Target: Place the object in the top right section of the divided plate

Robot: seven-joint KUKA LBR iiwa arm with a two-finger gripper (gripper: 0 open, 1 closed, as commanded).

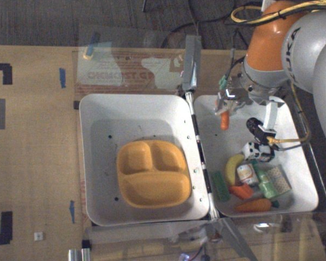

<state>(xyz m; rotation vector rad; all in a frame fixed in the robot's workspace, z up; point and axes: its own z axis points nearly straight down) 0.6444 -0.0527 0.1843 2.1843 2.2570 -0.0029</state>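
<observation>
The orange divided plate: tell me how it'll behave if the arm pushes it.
The divided plate looks like rigid molded plastic, so it probably slides whole. It lies flat and wide, so tipping seems unlikely. On the smooth left bin floor it may skate easily.

The arm [307, 42] is cut off by the top and right edges at two o'clock, so its base is out of frame. Its bulk hides the far right corner of the right bin [293, 200]. The gripper [226, 106] is small and cluttered with cables; the state of its fingers cannot be told, nor whether the small orange object [224, 120] just below it is gripped. At five o'clock the heaped items [252, 186] overlap, their shapes partly hidden.
</observation>
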